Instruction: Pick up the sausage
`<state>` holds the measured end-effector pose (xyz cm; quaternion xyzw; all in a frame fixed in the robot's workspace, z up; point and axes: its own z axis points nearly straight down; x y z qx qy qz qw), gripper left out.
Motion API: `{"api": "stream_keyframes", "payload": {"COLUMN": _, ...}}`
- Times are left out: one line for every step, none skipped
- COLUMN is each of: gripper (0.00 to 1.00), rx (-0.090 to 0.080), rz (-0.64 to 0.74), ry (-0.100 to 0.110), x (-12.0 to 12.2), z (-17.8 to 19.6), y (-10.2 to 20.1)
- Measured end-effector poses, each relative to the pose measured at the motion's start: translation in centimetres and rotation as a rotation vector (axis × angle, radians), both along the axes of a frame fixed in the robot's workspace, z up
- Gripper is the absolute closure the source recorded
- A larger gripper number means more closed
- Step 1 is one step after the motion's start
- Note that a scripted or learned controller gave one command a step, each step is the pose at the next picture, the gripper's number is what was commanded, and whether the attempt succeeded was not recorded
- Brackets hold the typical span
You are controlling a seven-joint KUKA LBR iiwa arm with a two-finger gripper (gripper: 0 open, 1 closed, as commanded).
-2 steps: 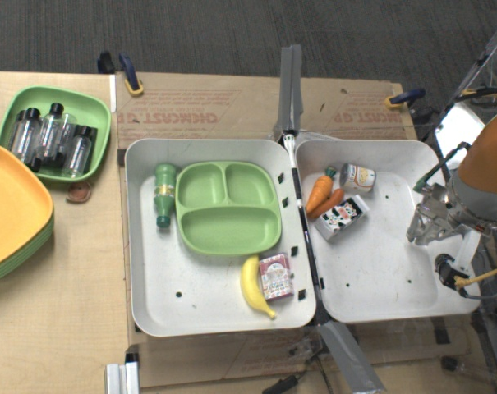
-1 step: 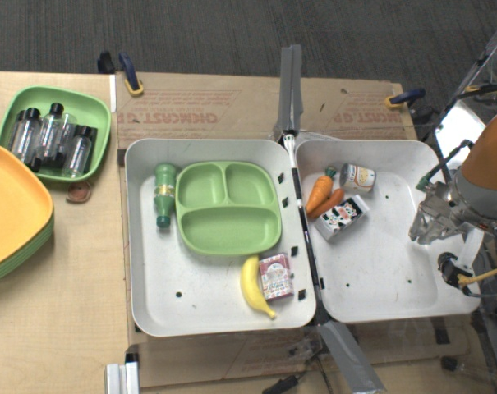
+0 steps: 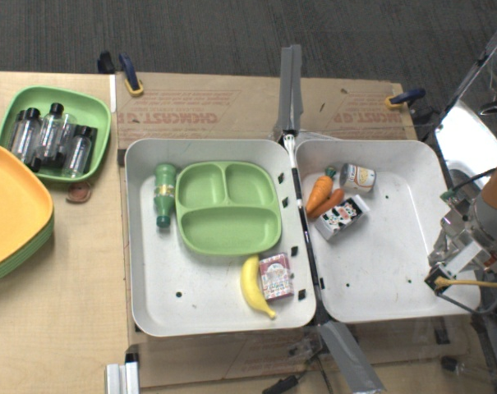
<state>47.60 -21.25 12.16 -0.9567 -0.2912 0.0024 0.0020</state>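
Two bins (image 3: 149,302) (image 3: 396,261), one plate (image 3: 232,230), one banana (image 3: 252,286), one carrot (image 3: 318,190), one sausage (image 3: 332,199)

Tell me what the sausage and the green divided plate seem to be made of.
The sausage looks like moulded toy plastic: uniform red-orange and smooth, though it is too small to be sure. The green divided plate looks like hard plastic with a matte finish: even colour, rounded moulded ridges, no glare.

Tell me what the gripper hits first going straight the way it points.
Probably bare floor of the right bin, near its right wall, just below the gripper; depth is unclear.
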Motion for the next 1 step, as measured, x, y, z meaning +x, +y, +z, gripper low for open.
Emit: {"api": "stream_keyframes", "payload": {"gripper": 1.00, "rx": 0.002, "rz": -0.382, "ry": 0.007, "x": 9.07, "z": -3.26, "y": -0.62}}
